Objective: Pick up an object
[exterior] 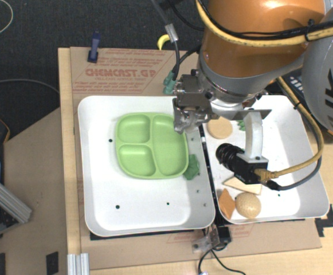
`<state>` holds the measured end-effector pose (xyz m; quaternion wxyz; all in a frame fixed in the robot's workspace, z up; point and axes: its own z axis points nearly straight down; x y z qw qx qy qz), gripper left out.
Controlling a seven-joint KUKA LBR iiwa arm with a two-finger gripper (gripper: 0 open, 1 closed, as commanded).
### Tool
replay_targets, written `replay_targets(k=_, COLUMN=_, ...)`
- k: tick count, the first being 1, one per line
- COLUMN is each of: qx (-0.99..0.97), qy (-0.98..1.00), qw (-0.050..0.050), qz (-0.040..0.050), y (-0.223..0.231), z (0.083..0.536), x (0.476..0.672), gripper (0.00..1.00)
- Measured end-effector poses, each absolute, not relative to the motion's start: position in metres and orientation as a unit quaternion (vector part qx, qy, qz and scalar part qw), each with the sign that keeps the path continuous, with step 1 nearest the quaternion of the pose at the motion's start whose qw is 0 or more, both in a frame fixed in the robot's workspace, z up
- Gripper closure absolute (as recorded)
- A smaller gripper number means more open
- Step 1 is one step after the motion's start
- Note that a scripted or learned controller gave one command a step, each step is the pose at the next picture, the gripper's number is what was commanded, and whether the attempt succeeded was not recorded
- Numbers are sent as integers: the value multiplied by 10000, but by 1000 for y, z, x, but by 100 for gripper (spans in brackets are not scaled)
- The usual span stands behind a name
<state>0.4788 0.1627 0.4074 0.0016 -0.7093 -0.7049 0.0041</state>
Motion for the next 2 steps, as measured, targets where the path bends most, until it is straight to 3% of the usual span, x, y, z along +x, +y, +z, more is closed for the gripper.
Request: replay_targets(k=2, qx=-7066, qy=-7076, qw=-13, qz=-19, y=167, z=432, x=480, gripper=100)
